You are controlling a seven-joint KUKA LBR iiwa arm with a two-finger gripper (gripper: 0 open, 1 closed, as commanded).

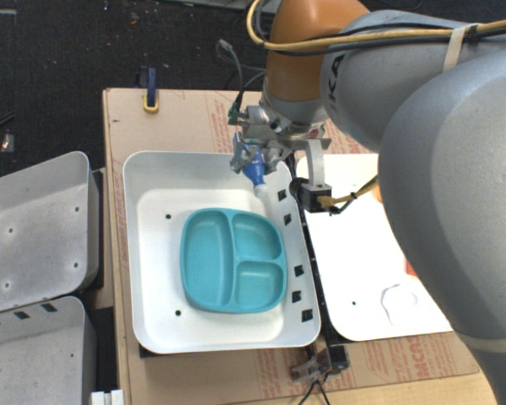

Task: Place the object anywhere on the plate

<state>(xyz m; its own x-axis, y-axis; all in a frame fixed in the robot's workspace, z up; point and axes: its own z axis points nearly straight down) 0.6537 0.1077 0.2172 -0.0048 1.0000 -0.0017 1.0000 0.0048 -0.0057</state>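
Observation:
A teal plate (234, 261) with three compartments lies in the middle of the left white bin (151, 251). My gripper (253, 164) hangs over the bin's far right corner, just beyond the plate's far edge. A small blue object with a white tip (256, 176) sits between its fingers, and the white end points down toward the bin's right wall. The object is above the bin floor, off the plate.
The right bin (363, 268) lies under my arm, with a bit of something red (409, 267) peeking out at the arm's edge. A clamp (151, 91) stands at the bench's far left corner. White trays (34, 226) lie off the bench to the left.

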